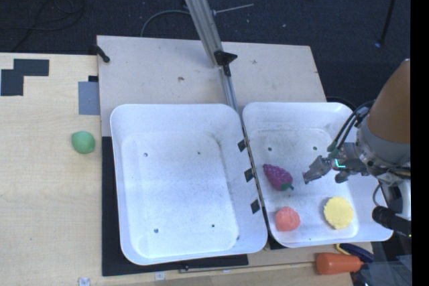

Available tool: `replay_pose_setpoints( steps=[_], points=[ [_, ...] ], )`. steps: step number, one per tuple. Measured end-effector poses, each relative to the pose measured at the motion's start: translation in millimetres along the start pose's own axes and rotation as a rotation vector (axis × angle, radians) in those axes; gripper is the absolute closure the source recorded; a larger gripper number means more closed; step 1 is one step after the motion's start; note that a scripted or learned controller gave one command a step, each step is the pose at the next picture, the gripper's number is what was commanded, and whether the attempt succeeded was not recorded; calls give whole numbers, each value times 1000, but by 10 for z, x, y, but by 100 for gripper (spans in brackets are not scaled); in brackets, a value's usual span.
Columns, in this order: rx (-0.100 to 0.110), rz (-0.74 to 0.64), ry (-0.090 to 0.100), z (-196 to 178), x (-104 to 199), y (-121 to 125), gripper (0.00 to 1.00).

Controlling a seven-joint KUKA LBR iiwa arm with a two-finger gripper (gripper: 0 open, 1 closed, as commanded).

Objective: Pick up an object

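Pincer (320, 171) hovers low over the right bin (295, 116), just right of the purple grape toy (277, 177); finger state cannot be judged. Nothing lifted yet: grape toy, red ball (287, 218) and yellow puck (338, 211) lie in the bin. Grasp and lift remain.

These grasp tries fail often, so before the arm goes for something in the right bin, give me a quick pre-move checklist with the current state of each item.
1. Targets present in the right bin: purple grape-like toy, pink round toy, yellow round toy. Ok.
2. Gripper over the right bin, just right of the purple toy. Ok.
3. Nothing seen between the fingers. Ok.
4. Finger opening: cannot tell.
5. Toys lie apart from each other. Ok.
6. Gripper height above the bin floor: cannot tell from this slanted view.
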State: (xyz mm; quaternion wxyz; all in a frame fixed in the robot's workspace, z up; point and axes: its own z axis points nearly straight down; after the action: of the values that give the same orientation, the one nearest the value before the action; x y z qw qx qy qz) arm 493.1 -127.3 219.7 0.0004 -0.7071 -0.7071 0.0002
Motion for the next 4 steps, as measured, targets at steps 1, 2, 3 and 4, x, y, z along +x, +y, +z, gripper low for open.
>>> replay_pose_setpoints(
  steps=[1, 2, 3, 4],
  points=[
    [0, 0, 0, 0, 0, 0, 0],
    [2, -1, 0, 428, -1, 44, 0],
    [3, -1, 1, 998, 94, 26, 0],
    [-1, 0, 0, 1285, 95, 28, 0]
  ],
)
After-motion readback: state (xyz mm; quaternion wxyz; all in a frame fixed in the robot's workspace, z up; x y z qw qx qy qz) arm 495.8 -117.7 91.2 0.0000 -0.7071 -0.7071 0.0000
